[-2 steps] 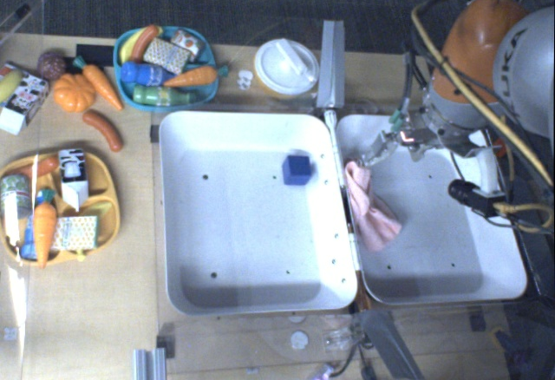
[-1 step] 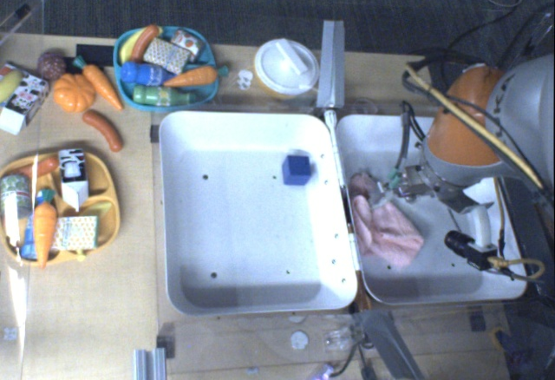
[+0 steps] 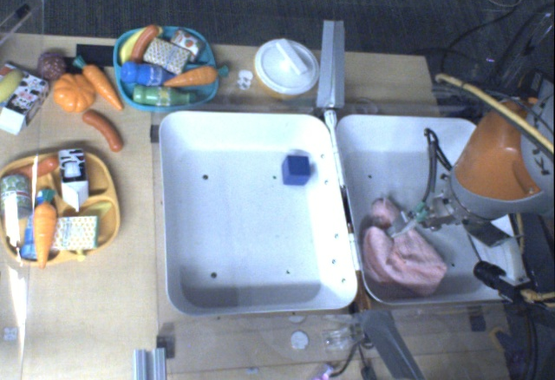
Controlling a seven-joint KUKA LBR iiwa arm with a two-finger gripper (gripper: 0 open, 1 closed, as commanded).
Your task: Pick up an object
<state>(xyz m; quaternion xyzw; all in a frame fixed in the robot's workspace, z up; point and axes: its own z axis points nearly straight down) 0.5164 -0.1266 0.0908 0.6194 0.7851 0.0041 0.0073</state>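
The gripper point(image 3: 408, 226) was low in the right bin point(image 3: 390, 135), touching the pink cloth point(image 3: 399, 258) near that bin's front wall. I cannot tell how the jaws stood. The cloth lay unlifted, so picking seemed undone.

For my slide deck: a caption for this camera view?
Gripper low over pink cloth in the right bin; blue cube in the left bin.
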